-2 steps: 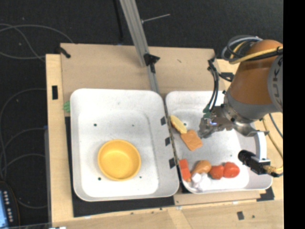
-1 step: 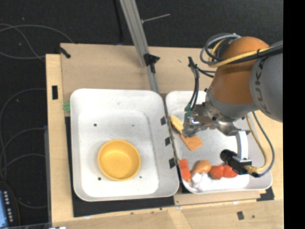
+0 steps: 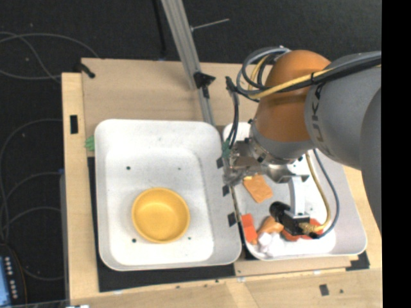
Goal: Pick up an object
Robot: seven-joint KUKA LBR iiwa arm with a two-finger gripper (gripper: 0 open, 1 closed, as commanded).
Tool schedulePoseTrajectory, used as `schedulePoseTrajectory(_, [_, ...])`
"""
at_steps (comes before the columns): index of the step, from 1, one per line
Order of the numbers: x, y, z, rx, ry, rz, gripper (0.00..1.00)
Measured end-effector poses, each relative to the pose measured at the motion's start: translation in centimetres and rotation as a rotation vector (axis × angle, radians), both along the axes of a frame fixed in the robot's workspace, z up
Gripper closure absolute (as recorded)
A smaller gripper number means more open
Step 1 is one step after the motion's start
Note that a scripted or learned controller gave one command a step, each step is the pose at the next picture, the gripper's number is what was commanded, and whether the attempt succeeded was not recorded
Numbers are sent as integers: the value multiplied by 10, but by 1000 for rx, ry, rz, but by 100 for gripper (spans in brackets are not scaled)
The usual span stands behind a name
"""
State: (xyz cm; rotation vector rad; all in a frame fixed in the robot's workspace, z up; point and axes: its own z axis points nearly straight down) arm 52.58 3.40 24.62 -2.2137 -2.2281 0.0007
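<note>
The grey arm with its orange band hangs over the right bin (image 3: 350, 236), and my gripper (image 3: 239, 171) is low at that bin's left side, close to the wall shared with the left bin. Just right of the gripper and slightly nearer the camera lies a flat tan-orange piece (image 3: 257, 188). Along the bin's front edge lie a small orange block (image 3: 246, 223), an orange carrot-like thing (image 3: 272, 224) and a crumpled white thing (image 3: 266, 244). Nothing shows held in the gripper.
A yellow bowl (image 3: 160, 214) sits upright in the front part of the left bin (image 3: 154, 140). A slanted metal rail (image 3: 186, 43) rises behind the bins. The arm's bulk hides much of the right bin's back half.
</note>
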Motion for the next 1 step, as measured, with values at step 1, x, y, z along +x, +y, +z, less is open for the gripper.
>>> schedulePoseTrajectory(1, [6,45,-3,0,-1,-3,100])
